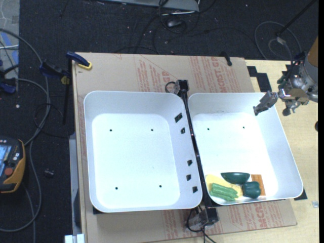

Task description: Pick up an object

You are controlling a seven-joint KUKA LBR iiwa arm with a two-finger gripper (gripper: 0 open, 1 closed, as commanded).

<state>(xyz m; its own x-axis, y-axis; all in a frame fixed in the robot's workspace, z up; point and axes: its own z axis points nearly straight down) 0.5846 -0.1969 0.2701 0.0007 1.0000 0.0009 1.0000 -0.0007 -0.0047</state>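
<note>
Several small objects lie bunched in the near corner of the right bin [283,151]: a dark green rounded piece [235,176], a light green knobbly piece [224,191], a teal piece [251,189], a flat yellow piece [214,179] and an orange one [257,178]. My gripper [276,107] hangs over the far right corner of that bin, well away from the pile. It is open, its two dark fingers spread apart with nothing between them.
The left bin [96,135] sits beside the right one, with a black divider strip [190,135] between them. Both rest on a cardboard-covered bench [212,70]. A blue and yellow clamp [78,59] grips the bench's far left corner. Cables lie on the dark floor.
</note>
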